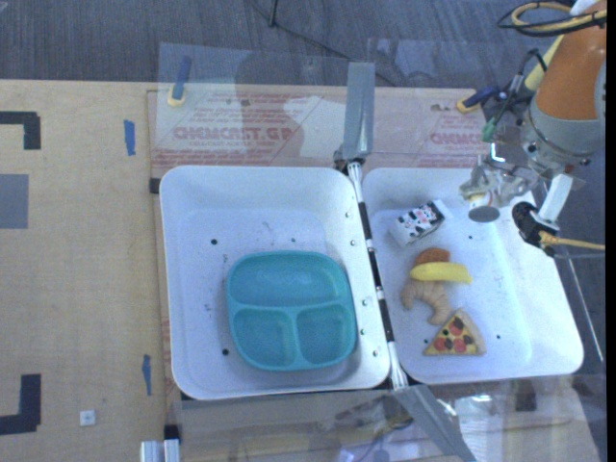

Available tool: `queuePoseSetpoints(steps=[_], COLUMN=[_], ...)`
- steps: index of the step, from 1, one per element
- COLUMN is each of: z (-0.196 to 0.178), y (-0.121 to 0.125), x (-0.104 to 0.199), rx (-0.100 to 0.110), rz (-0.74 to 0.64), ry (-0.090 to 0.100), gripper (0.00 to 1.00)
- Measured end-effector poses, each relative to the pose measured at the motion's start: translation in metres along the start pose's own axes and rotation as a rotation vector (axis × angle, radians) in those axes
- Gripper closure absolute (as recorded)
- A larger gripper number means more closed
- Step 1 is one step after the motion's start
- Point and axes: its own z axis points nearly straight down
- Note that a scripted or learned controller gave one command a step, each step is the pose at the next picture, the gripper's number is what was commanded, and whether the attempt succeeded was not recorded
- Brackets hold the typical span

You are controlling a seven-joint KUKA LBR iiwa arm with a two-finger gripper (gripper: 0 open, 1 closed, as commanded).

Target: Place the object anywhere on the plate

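Pizza slice (455,336) lies below the banana (442,272); fingers (478,198) (upper right) perhaps empty, opening unclear.

My arm (570,75) is cut off by the right and top edges. Jaw state: indeterminate. The small black-and-white object (418,221) is too small to identify.

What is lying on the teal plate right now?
The teal plate in the left bin shows three bare compartments. The toy foods, including the banana and pizza slice, lie in the right bin.
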Motion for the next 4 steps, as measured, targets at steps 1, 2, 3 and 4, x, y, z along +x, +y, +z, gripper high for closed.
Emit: queuePoseSetpoints(steps=[1,2,3,4], z=[0.019,-0.049,0.004,0.004], y=[-0.047,-0.104,-0.149,-0.149], x=[0.074,0.125,0.214,0.213], rx=[0.0,-0.001,0.002,0.001], rz=[-0.151,-0.108,-0.029,-0.028], ry=[0.004,0.004,0.003,0.003], gripper=[1.0,1.0,1.0,0.0])
